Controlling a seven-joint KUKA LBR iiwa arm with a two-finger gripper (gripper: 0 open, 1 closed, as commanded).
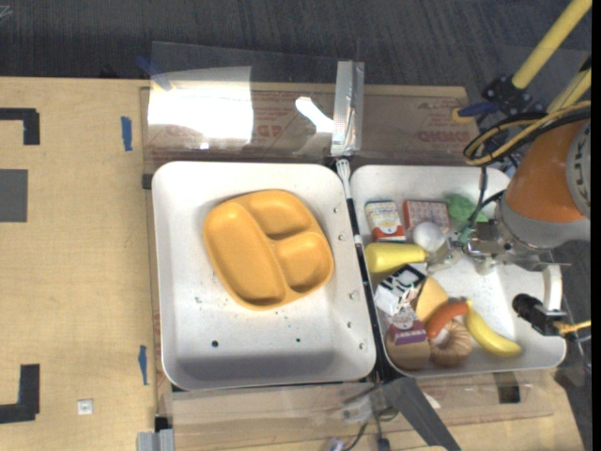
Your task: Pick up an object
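The right bin (526, 280) holds several toy food items. Among them are a red-and-white carton (383, 219), a pink packet (424, 213), a green piece (460, 207), a white ball (430, 237), a yellow banana-like piece (394, 256), a black-and-white packet (399, 287), an orange carrot (445, 316) and a yellow banana (493, 334). My gripper (467, 244) hangs low over the bin's upper middle, just right of the white ball and below the green piece. The wrist's metal parts hide what lies under it.
An orange divided plate (269, 247) lies in the left bin (178, 346). A brown bread roll (453, 346) and a small box (406, 342) sit at the right bin's front edge. The arm's orange band (554, 181) and cables overhang that bin's right side.
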